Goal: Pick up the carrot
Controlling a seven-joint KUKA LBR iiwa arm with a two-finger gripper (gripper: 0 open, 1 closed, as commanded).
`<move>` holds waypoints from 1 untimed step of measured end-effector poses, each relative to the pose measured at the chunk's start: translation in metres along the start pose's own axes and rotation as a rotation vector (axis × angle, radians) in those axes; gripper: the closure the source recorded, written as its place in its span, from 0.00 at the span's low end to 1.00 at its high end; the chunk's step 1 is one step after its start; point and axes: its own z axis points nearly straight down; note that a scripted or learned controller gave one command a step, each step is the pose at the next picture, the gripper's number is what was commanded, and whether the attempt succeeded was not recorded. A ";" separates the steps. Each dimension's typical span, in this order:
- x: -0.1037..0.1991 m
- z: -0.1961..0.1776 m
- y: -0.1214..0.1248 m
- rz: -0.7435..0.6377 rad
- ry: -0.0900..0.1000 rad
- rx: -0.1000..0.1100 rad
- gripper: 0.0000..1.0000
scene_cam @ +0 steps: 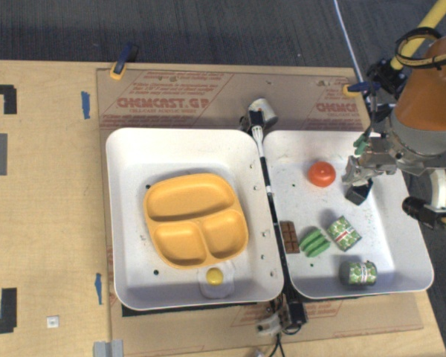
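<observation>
The right bin (409,270) holds the loose items, so the arm works on that side. The only orange piece there is a short, rounded toy (321,173) lying in the far half of the bin, apart from everything else; I take it for the carrot, perhaps seen end-on. The gripper (359,183) hangs just to the right of it, near but not touching, and nothing is visibly in its grasp. From this angle I cannot tell how wide it is set.

A brown chocolate bar (288,236), a green ridged piece (313,242), a green-and-red carton (343,233) and a green can (359,273) cluster in the near half, well clear of the carrot, so a short leftward shift and descent should meet no obstruction.

The left bin (126,199) carries a yellow divided plate (197,220) and a small yellow piece (214,276), neither of which matters for this pick.
</observation>
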 end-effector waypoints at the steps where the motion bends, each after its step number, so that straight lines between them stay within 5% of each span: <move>1: 0.037 0.099 -0.034 0.009 0.001 0.002 0.00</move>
